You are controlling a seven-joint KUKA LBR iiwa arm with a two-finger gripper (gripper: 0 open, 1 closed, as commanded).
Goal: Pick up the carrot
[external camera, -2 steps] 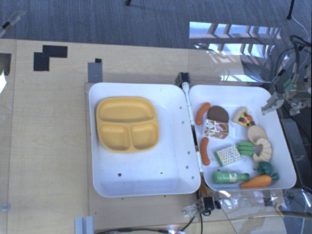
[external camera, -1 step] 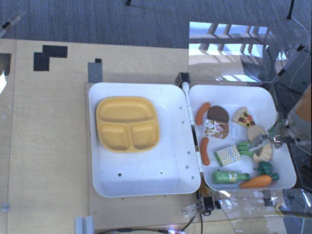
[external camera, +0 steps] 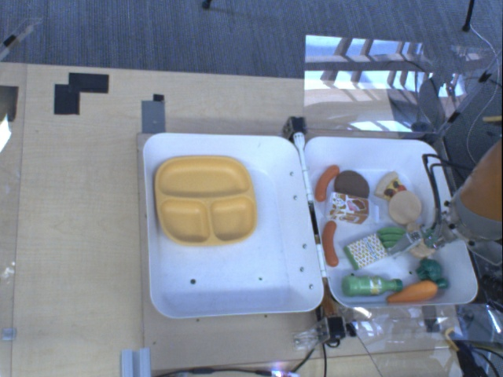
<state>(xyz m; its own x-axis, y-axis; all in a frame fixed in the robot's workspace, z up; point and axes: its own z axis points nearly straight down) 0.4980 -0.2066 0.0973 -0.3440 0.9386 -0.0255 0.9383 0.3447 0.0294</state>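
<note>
The carrot lies on its side in the right bin, close to that bin's near rim, with its orange body pointing toward the left and its leafy dark green top at its right end. All other places here are given from the carrot.

Touching the carrot's left tip, or nearly so, is a green bottle, also lying flat along the same near rim. Just above the carrot, toward the middle of the bin, the pincer hangs low over the toys; its tips are lost among pale shapes there, and I cannot tell whether it is wide or narrow. Nothing can be seen between its tips, and the carrot lies apart from it. The arm rises from there to the upper right of the carrot, its orange band at the edge of the view.

Left of the pincer, and up-left of the carrot, sit a green leafy vegetable and a small patterned green and white box. Further up from the carrot are a tan round piece, a brown round piece, and two red sausages near the bin's left wall.

Well to the left of the carrot, the left bin holds a yellow divided plate. Both bins rest on the pale wooden counter.
</note>
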